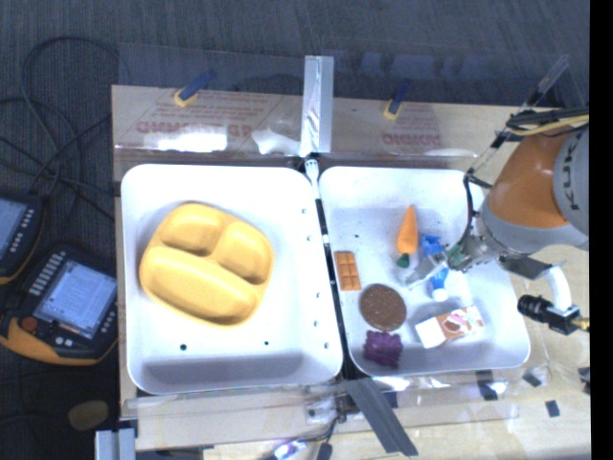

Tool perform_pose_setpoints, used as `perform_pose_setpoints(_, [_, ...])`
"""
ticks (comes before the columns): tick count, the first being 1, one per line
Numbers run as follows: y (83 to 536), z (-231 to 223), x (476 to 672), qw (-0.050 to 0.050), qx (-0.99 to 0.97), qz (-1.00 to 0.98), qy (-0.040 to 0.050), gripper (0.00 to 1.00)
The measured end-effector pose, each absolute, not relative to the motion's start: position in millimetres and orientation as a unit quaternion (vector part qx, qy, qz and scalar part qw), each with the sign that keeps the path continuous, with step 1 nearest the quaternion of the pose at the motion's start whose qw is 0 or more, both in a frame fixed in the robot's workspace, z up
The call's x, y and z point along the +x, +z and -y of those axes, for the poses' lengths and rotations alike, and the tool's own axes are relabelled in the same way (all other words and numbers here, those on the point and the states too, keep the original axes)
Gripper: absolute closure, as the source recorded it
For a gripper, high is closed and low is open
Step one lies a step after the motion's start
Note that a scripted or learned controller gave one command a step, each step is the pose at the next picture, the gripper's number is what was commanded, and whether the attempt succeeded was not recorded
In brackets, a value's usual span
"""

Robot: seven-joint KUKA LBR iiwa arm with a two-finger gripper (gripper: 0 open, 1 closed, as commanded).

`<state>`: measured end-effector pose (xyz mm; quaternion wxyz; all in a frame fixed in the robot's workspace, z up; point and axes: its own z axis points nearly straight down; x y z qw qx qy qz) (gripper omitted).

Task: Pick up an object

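Observation:
The right bin (498, 353) holds several small items. An orange carrot (408, 229) lies near its middle, with an orange wafer (348, 270) by the left wall. A round brown cookie (382, 306) sits above a purple grape bunch (383, 348). A white carton with a red label (448, 327) lies toward the front right. My gripper (433, 268) is low in this bin, just right of the carrot's tip, over a small blue and white item (441, 282). The item is partly hidden by the gripper.
The left bin (153, 357) holds a large yellow bread-shaped object (204, 262). The grey and orange arm (532, 199) crosses the right bin's right wall. A pendant with a screen (67, 300) and cables lie on the floor at left.

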<state>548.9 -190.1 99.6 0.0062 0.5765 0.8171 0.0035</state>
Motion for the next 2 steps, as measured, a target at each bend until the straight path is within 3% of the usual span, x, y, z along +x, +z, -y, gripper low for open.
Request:
perform_pose_setpoints(1, [108,188,549.5,0.005,0.576,-0.817,0.0049,1.0])
perform_pose_setpoints(2, [293,141,552.6,0.001,0.671,-0.742,-0.0017,1.0])
